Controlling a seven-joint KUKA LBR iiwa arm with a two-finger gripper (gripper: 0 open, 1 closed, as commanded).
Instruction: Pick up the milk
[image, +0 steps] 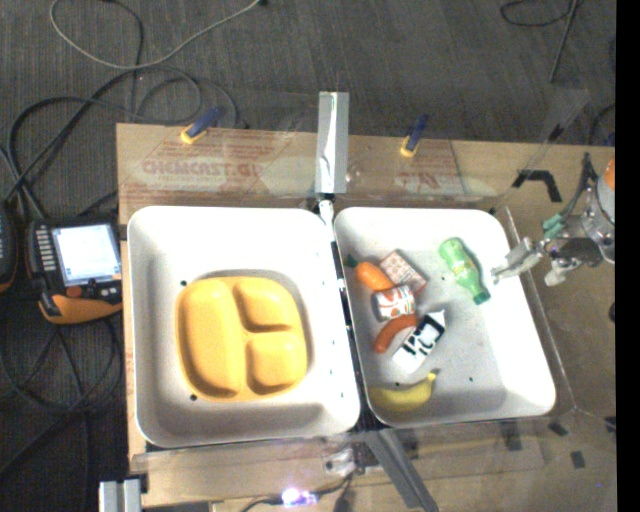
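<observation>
Plainly, two shallow white plastic bins with rounded corners sit side by side on the bench. The left bin carries a glossy yellow tray moulded into three compartments, lying near its middle.

The right bin holds a loose cluster of toy groceries. The milk is a small boxy carton, black with white patches and lettering too small to read, lying tilted on its side near the bin's middle, a little toward the front edge. A smooth orange sausage touches its left side. Just behind that lies a small red and white can, then a rounded carrot and a flat pink box toward the bin's left edge. A curved yellow banana rests along the front edge, close below the milk. A green plastic bottle lies on its side toward the back right corner.

The gripper, thin pale metal, hangs over the right rim of that bin beside the bottle, well apart from the milk; I cannot tell how its jaws stand.
</observation>
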